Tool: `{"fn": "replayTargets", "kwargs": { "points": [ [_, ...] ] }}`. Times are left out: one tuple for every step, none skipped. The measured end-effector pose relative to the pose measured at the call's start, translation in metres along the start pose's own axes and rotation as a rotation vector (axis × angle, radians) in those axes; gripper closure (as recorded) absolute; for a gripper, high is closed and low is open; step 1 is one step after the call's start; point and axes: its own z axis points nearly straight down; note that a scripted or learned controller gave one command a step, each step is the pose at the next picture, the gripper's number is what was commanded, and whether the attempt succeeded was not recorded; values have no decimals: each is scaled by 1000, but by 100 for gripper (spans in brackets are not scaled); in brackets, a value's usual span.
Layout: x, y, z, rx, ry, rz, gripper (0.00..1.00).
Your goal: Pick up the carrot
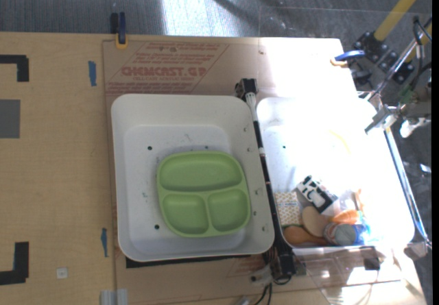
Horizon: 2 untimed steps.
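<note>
The carrot [346,216] is a small orange piece lying in the near right corner of the right bin [302,118]. It is wedged in a pile of items, against a blue-grey can [342,232] in front of it and a tan oval piece [315,221] to its left. Strong sunlight washes out much of this bin, so the carrot's outline is partly hard to read.
The pile also holds a black-and-white object [315,192], a tan waffle-like square [287,208] and an orange-brown lump [297,234]. The left bin [130,132] holds a green divided plate [203,192]. A black divider [258,139] runs between the bins. Clamps and fixtures [384,64] stand at the upper right.
</note>
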Motion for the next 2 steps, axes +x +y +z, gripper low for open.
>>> {"fn": "replayTargets", "kwargs": {
  "points": [
    [52,-54,140,-6,0,-180,0],
    [5,-73,172,-9,-5,-534,0]
  ]
}}
